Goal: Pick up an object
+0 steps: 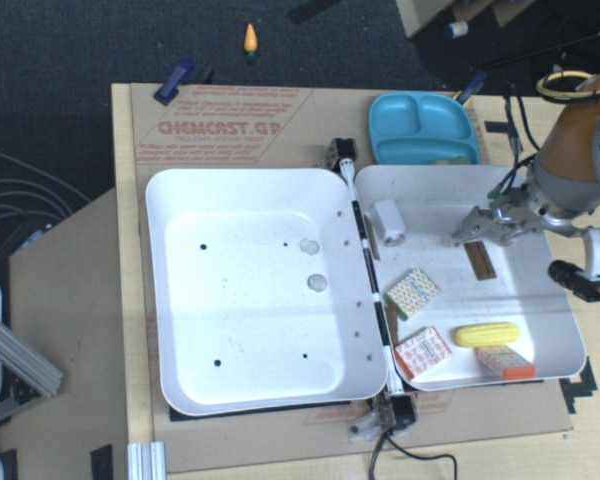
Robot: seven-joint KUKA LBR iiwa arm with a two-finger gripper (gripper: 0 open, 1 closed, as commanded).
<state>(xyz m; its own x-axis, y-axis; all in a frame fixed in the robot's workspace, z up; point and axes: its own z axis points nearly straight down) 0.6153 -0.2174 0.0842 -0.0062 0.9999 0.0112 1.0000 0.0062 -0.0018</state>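
- The tool (477, 230) hangs over the right bin (552, 313), reaching in from the right; I cannot tell how it is set, and nothing shows in its grasp.
- A brown flat strip (480, 261) lies just below the tool's tip.
- A grey block (388, 222) sits to its left, near the bin's edge.
- Further down lie a patterned card (412, 292), a red-and-white packet (422, 351), a yellow corn cob (486, 334) and an orange-edged block (505, 361).
- The table (230, 128) reads "CHEMCAST GP" in red.
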